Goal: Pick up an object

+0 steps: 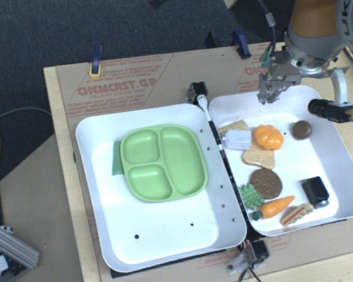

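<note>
My gripper (270, 93) hangs over the far edge of the right bin (346, 165), above bare white floor, with nothing visible between its fingers. Below it lie the objects: an orange fruit-like toy (268, 136), a pale white-blue piece (237, 139), a tan bread slice (259, 156), a small brown round piece (301, 129), a brown cookie disc (266, 183), a green leafy piece (249, 195), a carrot (277, 207), a striped stick (295, 214) and a black block (315, 190).
The left bin (100, 200) holds a green divided plate (163, 162) on a green cloth. A black divider rail (219, 157) runs between the bins. Clamps sit on the board's far edge. The arm's body fills the upper right.
</note>
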You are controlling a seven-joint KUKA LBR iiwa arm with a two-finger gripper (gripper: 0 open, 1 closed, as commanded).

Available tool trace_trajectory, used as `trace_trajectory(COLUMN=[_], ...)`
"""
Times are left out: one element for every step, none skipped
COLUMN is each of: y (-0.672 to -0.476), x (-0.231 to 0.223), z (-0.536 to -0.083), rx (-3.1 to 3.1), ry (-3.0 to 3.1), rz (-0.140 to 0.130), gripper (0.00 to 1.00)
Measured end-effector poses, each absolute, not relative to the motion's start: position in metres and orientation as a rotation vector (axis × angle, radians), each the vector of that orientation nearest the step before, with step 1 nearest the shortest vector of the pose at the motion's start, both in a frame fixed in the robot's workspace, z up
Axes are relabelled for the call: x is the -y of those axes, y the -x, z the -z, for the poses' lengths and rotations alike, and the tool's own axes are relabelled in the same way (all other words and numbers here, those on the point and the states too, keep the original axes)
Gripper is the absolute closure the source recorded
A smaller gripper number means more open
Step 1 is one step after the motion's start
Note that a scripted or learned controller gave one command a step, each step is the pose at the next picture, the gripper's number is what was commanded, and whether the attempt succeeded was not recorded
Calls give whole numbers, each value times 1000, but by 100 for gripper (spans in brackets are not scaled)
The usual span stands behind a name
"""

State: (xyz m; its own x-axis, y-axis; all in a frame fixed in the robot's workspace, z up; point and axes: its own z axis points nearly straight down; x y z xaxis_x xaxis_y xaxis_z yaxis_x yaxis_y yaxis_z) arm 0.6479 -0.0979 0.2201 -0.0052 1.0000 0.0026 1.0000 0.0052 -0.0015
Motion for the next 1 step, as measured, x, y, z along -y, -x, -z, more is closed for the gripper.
trace_trajectory(y=[-614], x=[58], z=[-218], rx=[2222], ry=[2215], rz=[-2], gripper=[100])
